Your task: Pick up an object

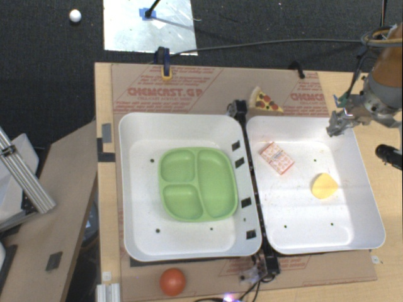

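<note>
A yellow wedge (325, 186) and a pink-patterned packet (276, 158) lie flat — apart — in the right bin (359, 225).

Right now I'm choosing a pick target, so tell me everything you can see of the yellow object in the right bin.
The yellow object is a small, plain, pale-yellow lump, roundish with one flatter upper-left edge, matte like foam or soft plastic. It lies flat on the floor of the right bin, toward its right side, about mid-depth. Nothing touches it: the pink patterned packet lies apart to its upper left, and the tool hovers over the bin's far right corner.
</note>
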Action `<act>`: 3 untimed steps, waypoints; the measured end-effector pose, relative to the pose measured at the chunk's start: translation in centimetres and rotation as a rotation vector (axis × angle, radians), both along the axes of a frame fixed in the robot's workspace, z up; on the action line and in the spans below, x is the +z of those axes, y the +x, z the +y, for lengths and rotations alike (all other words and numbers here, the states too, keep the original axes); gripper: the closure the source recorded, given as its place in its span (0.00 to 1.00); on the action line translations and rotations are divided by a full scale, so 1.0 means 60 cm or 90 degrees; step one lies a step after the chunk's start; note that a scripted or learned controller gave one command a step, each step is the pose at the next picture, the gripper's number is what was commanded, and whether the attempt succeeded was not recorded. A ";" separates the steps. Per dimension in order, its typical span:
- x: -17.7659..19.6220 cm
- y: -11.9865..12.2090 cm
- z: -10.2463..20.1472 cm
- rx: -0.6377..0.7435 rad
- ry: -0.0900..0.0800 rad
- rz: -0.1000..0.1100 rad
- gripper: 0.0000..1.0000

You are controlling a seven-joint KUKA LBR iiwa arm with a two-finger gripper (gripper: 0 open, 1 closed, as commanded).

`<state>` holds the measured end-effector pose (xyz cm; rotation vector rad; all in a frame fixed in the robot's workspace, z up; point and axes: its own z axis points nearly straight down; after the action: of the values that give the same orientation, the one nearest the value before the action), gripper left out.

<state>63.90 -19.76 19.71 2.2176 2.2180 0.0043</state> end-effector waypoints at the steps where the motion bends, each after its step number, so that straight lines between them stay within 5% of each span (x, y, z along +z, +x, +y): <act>1: 0.075 -0.005 0.005 0.002 0.000 0.000 1.00; 3: 0.061 -0.040 0.191 0.006 0.002 0.003 1.00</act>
<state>61.53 -8.31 23.39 2.2114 2.2324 0.0030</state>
